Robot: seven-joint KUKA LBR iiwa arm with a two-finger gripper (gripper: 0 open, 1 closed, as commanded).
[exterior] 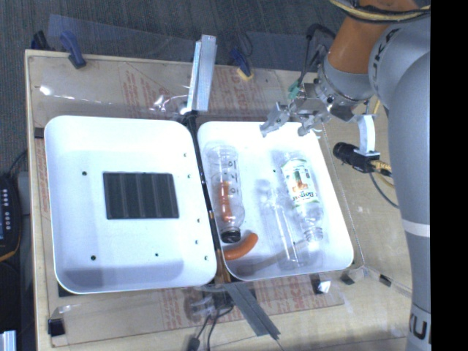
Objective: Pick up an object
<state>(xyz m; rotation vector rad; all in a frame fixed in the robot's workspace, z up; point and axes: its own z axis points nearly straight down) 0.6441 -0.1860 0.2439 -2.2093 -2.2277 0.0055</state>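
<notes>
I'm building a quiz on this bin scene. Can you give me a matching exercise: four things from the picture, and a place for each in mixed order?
Things:
1. dark ribbed panel
2. sausage
3. labelled bottle
4. gripper

Places:
A. right side of the right bin
B. over the far edge of the right bin
C. middle of the left bin
D. near edge of the right bin

Pairs: 1-C, 2-D, 3-A, 4-B

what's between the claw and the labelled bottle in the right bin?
Camera view: only bare white bin floor. The claw hangs over the right bin's far rim, and the labelled bottle lies just below it; the other bottle sits off to the side.
</notes>
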